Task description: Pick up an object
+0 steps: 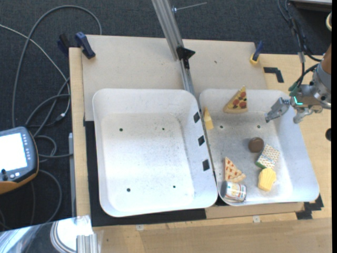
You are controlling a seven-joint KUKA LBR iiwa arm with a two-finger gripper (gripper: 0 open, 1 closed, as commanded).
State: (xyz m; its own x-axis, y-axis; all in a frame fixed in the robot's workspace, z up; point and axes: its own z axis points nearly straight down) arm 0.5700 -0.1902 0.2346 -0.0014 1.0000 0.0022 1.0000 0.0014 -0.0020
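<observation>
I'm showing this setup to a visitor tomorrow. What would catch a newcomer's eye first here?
Probably the bright toy food scattered in the right bin: a pizza slice near its far edge, and a second slice, a can and a yellow corn cob toward the near edge. Next, the claw poised over that bin's far right side, with nothing between its fingers.

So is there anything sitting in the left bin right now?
No, the left bin shows bare white floor; the pizza slices and other items lie in the right bin.
</observation>
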